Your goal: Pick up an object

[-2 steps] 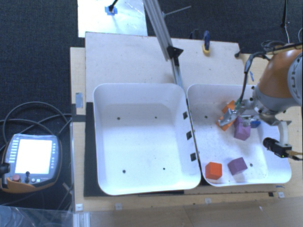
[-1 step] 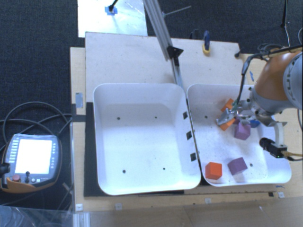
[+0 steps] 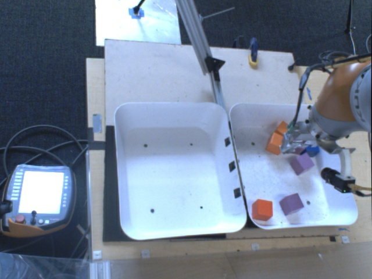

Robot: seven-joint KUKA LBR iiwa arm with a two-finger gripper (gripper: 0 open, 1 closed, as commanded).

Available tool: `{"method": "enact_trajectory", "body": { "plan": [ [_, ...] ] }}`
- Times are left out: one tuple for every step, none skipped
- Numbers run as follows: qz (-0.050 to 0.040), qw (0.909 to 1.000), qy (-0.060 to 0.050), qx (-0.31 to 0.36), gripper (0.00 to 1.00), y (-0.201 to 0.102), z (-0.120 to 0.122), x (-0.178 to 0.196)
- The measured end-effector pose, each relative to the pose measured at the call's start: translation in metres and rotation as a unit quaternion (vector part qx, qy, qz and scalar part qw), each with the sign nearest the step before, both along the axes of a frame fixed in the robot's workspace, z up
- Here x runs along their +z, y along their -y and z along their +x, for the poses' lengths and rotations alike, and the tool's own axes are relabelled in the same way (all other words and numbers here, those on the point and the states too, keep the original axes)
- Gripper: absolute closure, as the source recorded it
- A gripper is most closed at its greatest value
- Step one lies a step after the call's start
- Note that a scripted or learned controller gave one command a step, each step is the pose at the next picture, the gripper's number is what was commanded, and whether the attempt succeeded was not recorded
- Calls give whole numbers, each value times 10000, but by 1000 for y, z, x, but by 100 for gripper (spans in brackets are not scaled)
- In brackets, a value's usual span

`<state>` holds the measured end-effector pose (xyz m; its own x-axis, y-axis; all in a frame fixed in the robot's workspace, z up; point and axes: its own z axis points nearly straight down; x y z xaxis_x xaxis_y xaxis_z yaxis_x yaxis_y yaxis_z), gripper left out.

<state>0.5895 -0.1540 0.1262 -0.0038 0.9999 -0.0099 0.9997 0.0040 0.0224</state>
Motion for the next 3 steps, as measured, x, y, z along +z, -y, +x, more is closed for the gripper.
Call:
{"method": "enact_trajectory", "body": {
  "plan": [
    [42, 10000, -84, -7, 100, 4, -6, 47],
    [39, 10000, -73, 3, 100, 4, -4, 102],
    [38, 10000, -69, 5, 100, 5, -2, 157]
  ]
}}
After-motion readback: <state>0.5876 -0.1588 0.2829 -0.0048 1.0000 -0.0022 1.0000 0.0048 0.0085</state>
